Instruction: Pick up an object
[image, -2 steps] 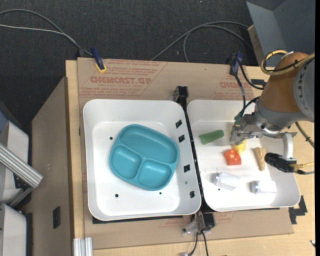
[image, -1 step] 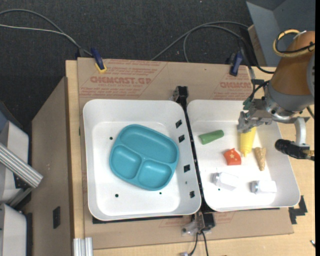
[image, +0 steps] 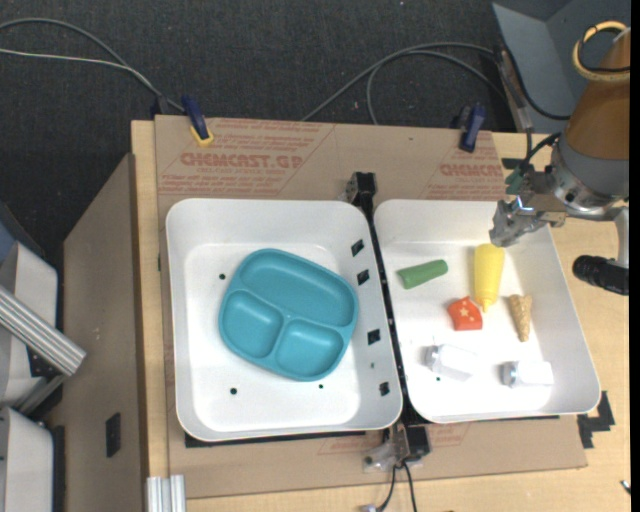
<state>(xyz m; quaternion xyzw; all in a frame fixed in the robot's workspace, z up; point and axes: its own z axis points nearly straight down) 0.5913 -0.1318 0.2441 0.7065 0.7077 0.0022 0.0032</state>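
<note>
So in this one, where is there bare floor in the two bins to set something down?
Left bin: bare strips ring the blue divided plate, widest along the far wall. Right bin: bare far-left corner above the green piece. The rest is crowded: yellow piece, red piece, cone, two clear pieces, gripper.

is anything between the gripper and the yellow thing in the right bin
Nothing visible. The gripper hangs just above the top end of the yellow object, with bare bin floor around it. The orange piece and the cone lie lower, off that path.
</note>
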